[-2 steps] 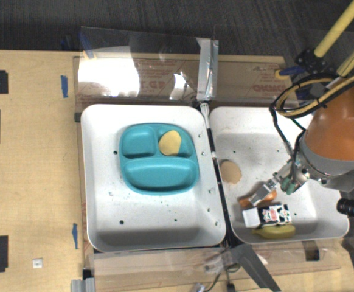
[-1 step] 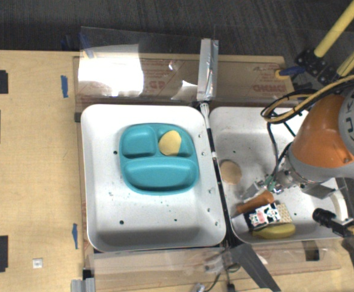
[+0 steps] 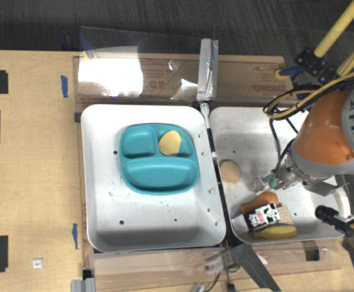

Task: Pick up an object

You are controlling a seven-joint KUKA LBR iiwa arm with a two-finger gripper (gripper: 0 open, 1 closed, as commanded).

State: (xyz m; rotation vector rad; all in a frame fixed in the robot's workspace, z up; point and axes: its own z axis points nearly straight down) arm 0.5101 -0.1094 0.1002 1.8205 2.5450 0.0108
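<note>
Beside the jaws [image 3: 273,180] – seemingly just below – an orange object [image 3: 261,200]

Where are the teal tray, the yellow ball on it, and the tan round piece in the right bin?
teal tray [image 3: 159,175]: camera view, on its large lower compartment.
yellow ball [image 3: 170,143]: camera view, on its middle.
tan round piece [image 3: 230,172]: camera view, on its middle.

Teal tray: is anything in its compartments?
Partly filled: the teal tray holds one yellow round item in its upper right compartment; the other compartments look bare.
</note>
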